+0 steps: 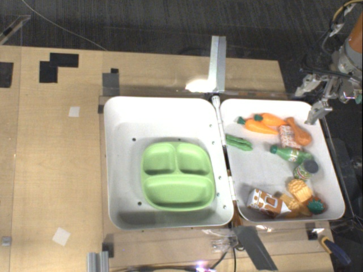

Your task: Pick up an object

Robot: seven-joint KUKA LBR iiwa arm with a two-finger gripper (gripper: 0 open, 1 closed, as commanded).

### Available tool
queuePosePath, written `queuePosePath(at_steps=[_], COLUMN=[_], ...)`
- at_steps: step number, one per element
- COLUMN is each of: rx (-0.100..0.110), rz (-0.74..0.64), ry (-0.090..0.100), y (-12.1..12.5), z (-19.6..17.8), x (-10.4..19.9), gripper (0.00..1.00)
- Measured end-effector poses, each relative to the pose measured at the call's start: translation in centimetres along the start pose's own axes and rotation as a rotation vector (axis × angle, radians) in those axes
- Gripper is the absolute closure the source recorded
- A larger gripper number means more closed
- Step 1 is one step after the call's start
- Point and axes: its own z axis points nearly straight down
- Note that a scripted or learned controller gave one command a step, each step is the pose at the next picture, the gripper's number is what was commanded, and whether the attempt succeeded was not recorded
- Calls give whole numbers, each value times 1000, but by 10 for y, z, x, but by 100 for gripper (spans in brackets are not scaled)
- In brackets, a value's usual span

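— What have I got on the bench, starting from the left?

— In the left bin [116,152] a green divided tray [178,174] sits near the middle. Across the divider, the right bin [334,205] holds the clutter: a green pod [239,142] against its left edge, a carrot [262,122] along its far edge, a green bottle [288,153] mid-bin, and a carton [266,203] by the near edge.

— And the gripper?

— The gripper [317,111] hangs over the bin's far right corner. I can't tell how it's set from this angle; nothing hangs under it.

— Nearest target?

— I'd judge the carrot. It lies leftward of the gripper along the far edge, its long axis running roughly left to right, so I'd close across its width.
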Motion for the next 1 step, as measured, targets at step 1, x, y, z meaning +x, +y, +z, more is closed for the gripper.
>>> queuePosePath(at_steps=[1], rx=[0], rz=[-621], ry=[-3], y=[-3], z=[158], x=[3], gripper=[0])
